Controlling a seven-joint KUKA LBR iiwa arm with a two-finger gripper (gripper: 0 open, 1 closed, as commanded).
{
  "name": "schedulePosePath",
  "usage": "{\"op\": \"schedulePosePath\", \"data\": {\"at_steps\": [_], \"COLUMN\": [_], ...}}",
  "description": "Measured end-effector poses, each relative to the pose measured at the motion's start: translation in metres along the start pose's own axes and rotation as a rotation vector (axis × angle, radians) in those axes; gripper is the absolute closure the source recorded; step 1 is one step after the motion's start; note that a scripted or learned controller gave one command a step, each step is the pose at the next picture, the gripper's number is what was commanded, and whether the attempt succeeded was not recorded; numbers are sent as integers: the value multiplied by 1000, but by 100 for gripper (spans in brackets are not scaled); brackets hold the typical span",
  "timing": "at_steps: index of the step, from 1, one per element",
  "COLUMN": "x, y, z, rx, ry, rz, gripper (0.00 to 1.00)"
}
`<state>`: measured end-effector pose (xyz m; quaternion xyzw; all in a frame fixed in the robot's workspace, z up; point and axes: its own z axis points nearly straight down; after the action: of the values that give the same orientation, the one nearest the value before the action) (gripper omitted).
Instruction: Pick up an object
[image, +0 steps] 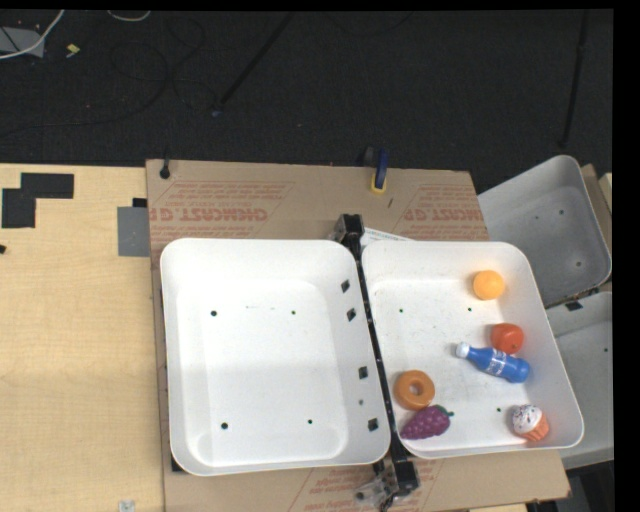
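The right bin (440, 275) holds several small toys. An orange ball (488, 285) lies near its far right corner. Below it sit a red-orange piece (507, 337) and a blue bottle (494, 363) lying on its side. A brown doughnut ring (414, 388) and a purple grape bunch (426, 423) rest by the bin's near left corner. A white and orange toy (529, 423) sits in the near right corner.
The left bin (200, 290) stands beside the right one, joined by a black clip strip (362, 330). Both rest on a cardboard sheet (260, 205) on the wooden bench. A grey metal panel (550, 220) stands at the right.
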<state>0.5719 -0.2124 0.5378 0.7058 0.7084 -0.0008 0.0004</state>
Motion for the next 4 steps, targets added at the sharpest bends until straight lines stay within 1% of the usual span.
{"op": "schedulePosePath", "data": {"at_steps": [1, 2, 3, 4], "x": [84, 80, 81, 24], "y": [-75, -39, -22, -26], "z": [150, 68, -4, 4], "rx": [18, -7, -6, 1], "ry": [8, -1, 0, 1], "rz": [-1, 2, 2, 5], "gripper": [100, 100, 100, 100]}}
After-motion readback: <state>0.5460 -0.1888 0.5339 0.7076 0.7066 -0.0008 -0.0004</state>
